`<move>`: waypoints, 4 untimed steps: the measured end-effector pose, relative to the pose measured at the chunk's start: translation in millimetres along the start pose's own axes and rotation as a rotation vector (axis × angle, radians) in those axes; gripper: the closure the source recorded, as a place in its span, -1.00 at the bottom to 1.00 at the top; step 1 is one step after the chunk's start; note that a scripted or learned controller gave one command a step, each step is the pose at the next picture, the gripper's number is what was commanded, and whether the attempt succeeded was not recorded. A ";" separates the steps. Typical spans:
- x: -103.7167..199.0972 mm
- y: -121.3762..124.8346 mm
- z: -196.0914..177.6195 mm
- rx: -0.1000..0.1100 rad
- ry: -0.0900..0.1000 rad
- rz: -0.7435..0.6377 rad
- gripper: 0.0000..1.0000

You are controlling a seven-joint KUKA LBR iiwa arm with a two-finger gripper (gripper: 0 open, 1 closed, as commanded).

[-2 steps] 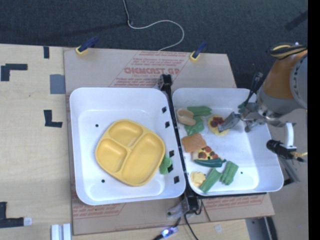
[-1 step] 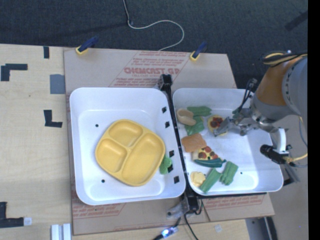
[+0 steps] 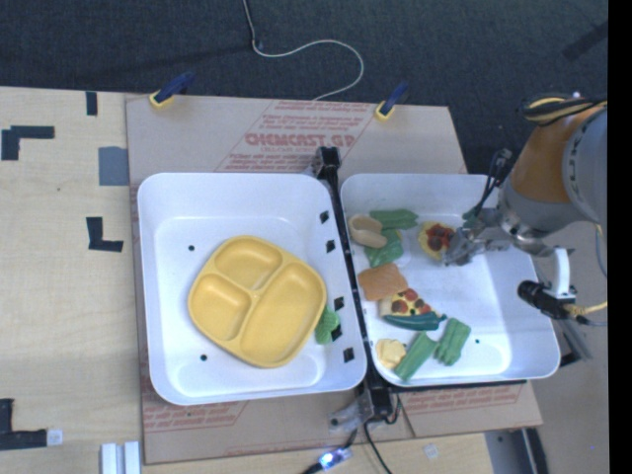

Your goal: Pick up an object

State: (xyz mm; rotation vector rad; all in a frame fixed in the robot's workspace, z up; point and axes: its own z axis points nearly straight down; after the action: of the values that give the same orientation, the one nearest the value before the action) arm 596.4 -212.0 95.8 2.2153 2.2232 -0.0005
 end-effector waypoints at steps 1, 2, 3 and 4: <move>-1.5 11.0 -50.6 -0.001 0.001 0.002 1.00; -8.1 12.7 -95.7 -0.001 0.001 0.002 1.00; -7.7 13.7 -130.9 -0.001 0.001 0.002 1.00; 39.1 -0.9 -120.9 0.005 0.003 0.000 1.00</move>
State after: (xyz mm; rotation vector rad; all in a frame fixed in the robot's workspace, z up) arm 595.2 -172.6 216.6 2.2192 2.2273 -0.0028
